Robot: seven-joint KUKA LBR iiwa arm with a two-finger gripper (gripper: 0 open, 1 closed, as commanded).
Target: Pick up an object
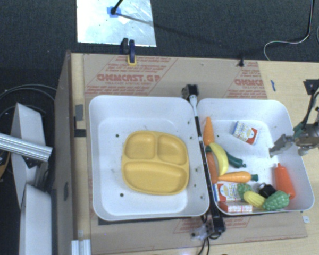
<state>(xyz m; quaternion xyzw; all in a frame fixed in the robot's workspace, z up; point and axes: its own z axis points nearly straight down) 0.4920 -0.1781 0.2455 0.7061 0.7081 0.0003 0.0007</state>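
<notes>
The left bin is carrying a yellow divided tray, while the right bin is crowding toy food toward its near-left side. The gripper is hanging at that bin's right wall, whether spread or pinched I cannot tell. Nearest, the red-orange bottle is lying alone, so descending squarely across its width looks wisest.

At the three o'clock edge of the picture, the robot's hand is a dull grey metal assembly with a tapered, pale grey finger ending in a blunt tip. Its body is boxy and brownish grey. Above it, toward two o'clock, thin black cables loop around a dark bracket.
</notes>
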